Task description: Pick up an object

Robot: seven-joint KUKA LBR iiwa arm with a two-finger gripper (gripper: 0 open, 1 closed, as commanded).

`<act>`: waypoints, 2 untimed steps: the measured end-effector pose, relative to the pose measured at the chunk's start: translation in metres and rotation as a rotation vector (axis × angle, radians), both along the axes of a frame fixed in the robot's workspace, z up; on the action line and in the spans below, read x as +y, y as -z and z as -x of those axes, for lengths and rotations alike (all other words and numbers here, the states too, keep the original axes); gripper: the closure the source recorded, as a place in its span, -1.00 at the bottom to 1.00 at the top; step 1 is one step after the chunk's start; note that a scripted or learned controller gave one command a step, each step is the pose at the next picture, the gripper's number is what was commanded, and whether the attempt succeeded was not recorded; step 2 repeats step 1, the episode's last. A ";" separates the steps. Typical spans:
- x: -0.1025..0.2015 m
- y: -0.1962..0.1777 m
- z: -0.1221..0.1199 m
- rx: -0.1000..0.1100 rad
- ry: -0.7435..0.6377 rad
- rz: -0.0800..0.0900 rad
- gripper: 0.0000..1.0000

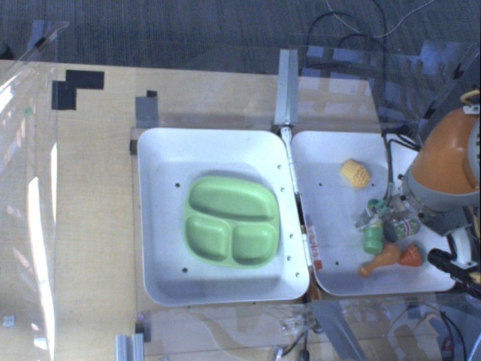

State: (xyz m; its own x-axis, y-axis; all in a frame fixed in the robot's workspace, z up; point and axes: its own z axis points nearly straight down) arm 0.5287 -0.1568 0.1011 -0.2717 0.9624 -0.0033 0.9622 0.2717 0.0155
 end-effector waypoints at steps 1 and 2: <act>0.052 -0.114 -0.008 0.010 0.099 0.000 1.00; 0.052 -0.114 -0.008 0.010 0.099 0.000 1.00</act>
